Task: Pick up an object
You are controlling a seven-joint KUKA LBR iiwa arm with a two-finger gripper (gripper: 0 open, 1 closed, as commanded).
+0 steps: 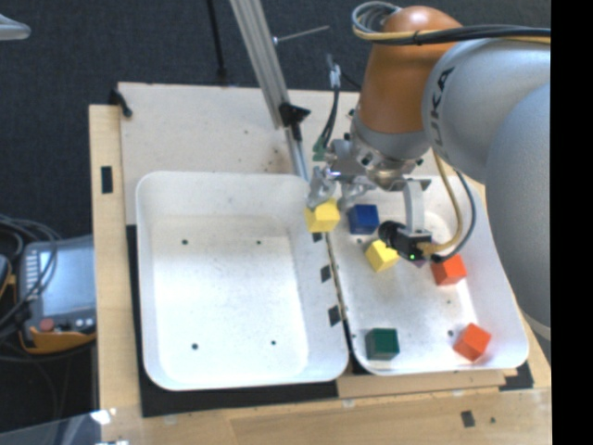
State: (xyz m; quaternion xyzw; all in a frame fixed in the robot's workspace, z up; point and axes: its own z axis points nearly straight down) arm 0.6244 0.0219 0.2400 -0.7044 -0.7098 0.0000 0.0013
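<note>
Above the ridge where the two white bins meet, the pincer (326, 193) is sitting just over a yellow block (324, 217), and the block appears to be pinched between its fingers at the top edge. The grey arm (482, 91) is reaching in from the right, its orange band (398, 72) standing over the right bin (496, 276).

Judging by how the block is sitting against the fingers and over the divide rather than flat on a bin floor, the grasp looks to be made and the lift is probably under way or about to begin; whether the block is actually clear of the rim is hard to tell from this slant. What is left is raising it well free and keeping the grip.

The yellow block is looking like a small painted cube, bright, with clean square edges, tilted slightly.

Other pieces are lying in the right bin: a blue block (363, 218) just beside it, a second yellow block (381, 255), two orange blocks (448, 270) (472, 340) and a green block (381, 343). The left bin (222, 276) is lying alongside on the counter (107, 156).
</note>
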